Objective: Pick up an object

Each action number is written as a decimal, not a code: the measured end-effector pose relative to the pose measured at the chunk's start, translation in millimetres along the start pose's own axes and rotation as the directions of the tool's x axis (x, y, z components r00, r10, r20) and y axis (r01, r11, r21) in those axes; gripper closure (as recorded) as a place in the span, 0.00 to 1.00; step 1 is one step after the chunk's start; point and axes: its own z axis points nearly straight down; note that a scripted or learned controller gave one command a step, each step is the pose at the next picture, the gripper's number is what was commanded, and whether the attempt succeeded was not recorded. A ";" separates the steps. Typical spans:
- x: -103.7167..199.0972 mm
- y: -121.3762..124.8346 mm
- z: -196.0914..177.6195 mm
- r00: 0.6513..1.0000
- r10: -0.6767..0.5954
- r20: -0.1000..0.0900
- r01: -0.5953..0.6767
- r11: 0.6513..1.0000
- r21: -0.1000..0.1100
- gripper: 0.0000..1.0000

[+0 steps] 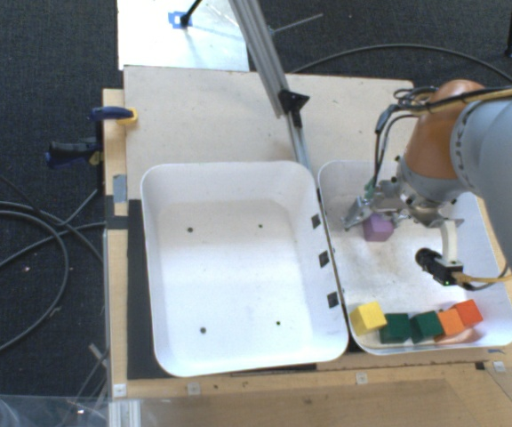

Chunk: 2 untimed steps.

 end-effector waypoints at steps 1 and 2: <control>-2.6 -0.8 -11.1 1.000 0.000 0.000 0.000 1.000 0.000 1.00; 7.5 7.5 0.3 1.000 0.004 -0.001 -0.004 1.000 0.003 1.00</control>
